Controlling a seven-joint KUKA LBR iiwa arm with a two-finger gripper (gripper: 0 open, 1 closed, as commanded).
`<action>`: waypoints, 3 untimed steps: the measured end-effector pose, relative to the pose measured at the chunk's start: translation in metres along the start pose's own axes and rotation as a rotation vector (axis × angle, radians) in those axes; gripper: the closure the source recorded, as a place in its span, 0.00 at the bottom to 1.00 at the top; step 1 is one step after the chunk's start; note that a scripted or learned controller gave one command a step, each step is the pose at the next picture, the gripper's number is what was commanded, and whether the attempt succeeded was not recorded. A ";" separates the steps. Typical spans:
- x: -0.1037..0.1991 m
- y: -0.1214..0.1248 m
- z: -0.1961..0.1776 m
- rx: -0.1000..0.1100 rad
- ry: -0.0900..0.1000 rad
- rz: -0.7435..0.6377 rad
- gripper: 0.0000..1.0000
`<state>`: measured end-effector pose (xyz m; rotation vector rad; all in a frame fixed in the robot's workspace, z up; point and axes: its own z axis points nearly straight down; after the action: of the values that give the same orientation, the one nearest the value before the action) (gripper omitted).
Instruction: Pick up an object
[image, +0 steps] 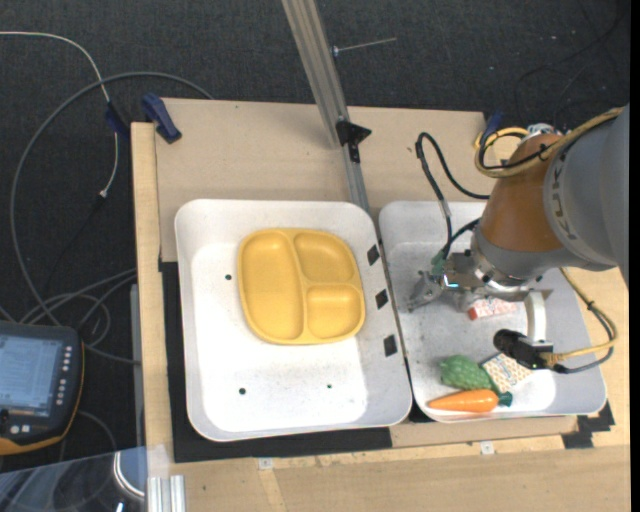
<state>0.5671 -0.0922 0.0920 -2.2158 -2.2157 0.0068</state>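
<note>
My gripper (427, 284) hangs low over the left part of the right bin (412, 225), open, with nothing between its fingers. Just right of it, under the wrist, lies a small red and white packet (490, 311). Along the bin's front edge sit a green knobbly toy (462, 372), an orange carrot (462, 402) and a patterned packet (509, 372). All of these lie apart from the gripper.
The left bin (210, 300) holds a yellow divided plate (300, 284). A metal pole (330, 90) slants down to the gap between the bins. The grey and orange arm (550, 200) covers the right bin's back right part.
</note>
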 end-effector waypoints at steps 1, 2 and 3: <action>0.000 0.002 -0.015 -0.009 -0.001 0.000 1.00; 0.004 0.001 -0.059 -0.014 -0.003 -0.002 1.00; 0.004 0.002 -0.112 -0.016 -0.003 -0.001 1.00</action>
<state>0.5701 -0.0884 0.2042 -2.2240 -2.2271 -0.0074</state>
